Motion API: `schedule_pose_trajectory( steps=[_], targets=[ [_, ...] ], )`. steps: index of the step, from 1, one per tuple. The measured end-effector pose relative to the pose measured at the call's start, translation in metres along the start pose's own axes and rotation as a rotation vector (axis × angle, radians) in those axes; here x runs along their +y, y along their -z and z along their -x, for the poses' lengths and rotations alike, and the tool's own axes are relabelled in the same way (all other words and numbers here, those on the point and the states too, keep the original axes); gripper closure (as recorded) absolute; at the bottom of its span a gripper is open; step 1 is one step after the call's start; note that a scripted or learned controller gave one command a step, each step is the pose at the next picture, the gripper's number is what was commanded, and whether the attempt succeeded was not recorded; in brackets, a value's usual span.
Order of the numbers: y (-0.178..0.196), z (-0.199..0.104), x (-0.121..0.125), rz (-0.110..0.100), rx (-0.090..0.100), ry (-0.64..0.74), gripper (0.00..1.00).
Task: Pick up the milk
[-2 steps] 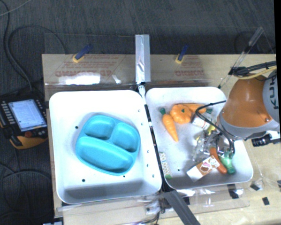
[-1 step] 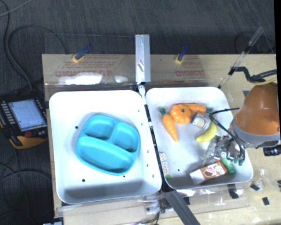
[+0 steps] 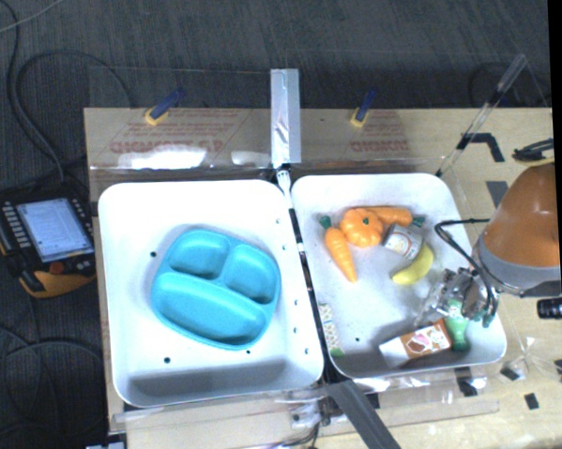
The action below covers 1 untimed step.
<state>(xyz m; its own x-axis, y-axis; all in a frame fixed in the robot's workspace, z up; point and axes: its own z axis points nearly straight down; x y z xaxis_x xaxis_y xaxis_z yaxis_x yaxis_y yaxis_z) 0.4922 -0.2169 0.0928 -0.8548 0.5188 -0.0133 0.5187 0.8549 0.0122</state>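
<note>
The milk [image 3: 415,344] is a small carton, white at one end with a red-brown label, lying on its side against the front wall of the right bin [image 3: 364,194]. My gripper [image 3: 457,297] hangs low over the bin's front right corner, just up and to the right of the carton's labelled end. A green bottle [image 3: 457,332] lies right under the gripper, touching the carton's right end. Nothing can be seen held in the gripper. The arm's orange band [image 3: 530,220] sits at the right edge.
The right bin also holds a carrot [image 3: 340,250], an orange pumpkin-like fruit [image 3: 361,226], a second carrot [image 3: 393,215], a small can [image 3: 400,241] and a banana [image 3: 414,267]. The left bin [image 3: 138,367] holds a blue divided plate [image 3: 216,285].
</note>
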Motion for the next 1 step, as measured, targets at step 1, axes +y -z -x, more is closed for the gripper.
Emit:
schedule_pose_trajectory(
  steps=[1],
  targets=[
    [-0.0011,0.0275,0.0368,-0.011,-0.001,0.058,1.0]
  ],
)
